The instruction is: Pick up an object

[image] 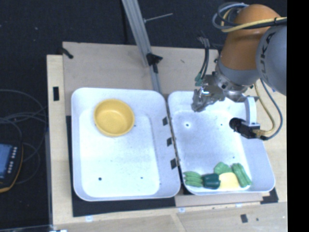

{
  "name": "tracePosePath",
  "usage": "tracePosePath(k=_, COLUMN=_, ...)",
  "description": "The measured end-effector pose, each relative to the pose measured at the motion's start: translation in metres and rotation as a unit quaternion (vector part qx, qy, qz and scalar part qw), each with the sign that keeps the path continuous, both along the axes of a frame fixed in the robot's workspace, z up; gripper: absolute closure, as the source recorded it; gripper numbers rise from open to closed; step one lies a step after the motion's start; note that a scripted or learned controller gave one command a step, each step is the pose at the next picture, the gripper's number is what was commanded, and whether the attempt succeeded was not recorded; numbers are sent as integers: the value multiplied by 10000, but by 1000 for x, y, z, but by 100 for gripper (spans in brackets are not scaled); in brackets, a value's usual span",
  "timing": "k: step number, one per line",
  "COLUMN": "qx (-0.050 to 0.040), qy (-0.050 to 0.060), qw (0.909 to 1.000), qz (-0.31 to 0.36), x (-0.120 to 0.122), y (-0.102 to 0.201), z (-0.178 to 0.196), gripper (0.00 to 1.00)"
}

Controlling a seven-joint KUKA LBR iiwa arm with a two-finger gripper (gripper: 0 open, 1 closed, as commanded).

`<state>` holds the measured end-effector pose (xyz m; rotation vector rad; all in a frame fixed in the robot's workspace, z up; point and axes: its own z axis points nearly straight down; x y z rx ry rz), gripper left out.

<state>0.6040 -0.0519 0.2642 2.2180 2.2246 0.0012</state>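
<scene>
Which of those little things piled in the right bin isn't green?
The yellow block, lying at the bin's near edge between the dark teal piece and a green piece.

Above my gripper (200,100), on the grey casing of my arm (275,57) beside the orange band (244,37), parts of dark capital letters stand at the frame's edge, seemingly a "U" and a "K", the rest cut off. Far off to the other side of my fingers, a small handheld device (8,166) at the bench's edge shows a bluish screen too blurred for me to read. No other lettering or number is legible.
</scene>
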Motion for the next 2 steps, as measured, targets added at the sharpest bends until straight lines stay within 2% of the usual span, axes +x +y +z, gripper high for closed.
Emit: tracePosePath(k=2, qx=3, qy=2, qw=10000, qz=4, x=-5, y=102, z=1, gripper=100)
